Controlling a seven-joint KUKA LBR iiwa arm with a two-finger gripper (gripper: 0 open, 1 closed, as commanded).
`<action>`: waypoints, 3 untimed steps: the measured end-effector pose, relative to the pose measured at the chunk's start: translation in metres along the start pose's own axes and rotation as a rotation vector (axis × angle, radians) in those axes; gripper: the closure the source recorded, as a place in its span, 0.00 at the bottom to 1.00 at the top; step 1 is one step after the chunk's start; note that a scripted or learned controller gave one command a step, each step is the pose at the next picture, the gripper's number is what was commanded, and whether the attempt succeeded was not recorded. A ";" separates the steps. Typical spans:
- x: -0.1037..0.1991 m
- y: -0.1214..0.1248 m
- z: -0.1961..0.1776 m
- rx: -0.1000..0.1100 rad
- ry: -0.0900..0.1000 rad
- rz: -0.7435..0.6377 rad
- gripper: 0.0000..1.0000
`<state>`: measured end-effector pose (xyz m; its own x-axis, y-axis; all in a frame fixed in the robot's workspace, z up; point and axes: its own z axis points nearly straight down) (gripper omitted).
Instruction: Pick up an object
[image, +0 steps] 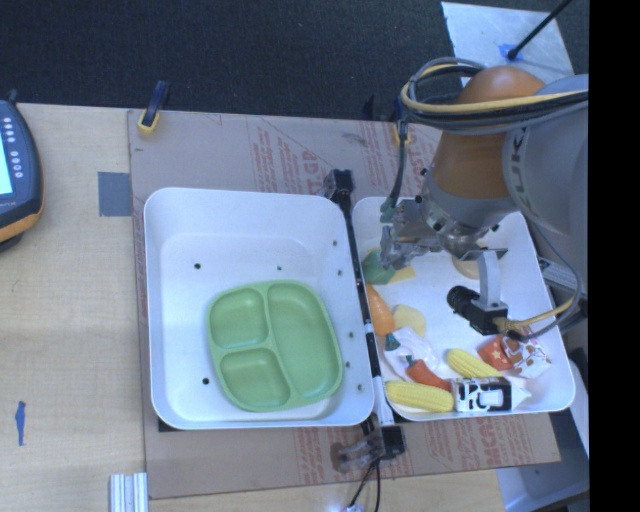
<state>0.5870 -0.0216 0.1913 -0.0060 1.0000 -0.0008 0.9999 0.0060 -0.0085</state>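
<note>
A green divided plate (272, 345) lies in the left white bin (200, 240).

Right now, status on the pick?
Gripper low at right bin's upper-left corner, over a green piece. Hold unconfirmed. Carrot crowds it along the bin wall.

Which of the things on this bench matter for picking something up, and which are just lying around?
Part of the job:
end effector, over the right bin
green piece close by it
orange carrot
yellow corn cob
black-and-white box

Probably just lying about:
green divided plate in the left bin
handheld controller
yellow clamp
grey tape patch
</note>
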 end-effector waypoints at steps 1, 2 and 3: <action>0.000 0.002 0.000 -0.004 0.000 0.001 0.00; 0.001 0.021 -0.001 -0.007 0.000 -0.001 0.00; -0.027 0.071 -0.002 -0.010 0.000 0.002 0.00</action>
<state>0.6582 -0.0485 0.1927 -0.0036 1.0000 -0.0006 1.0000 0.0036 0.0012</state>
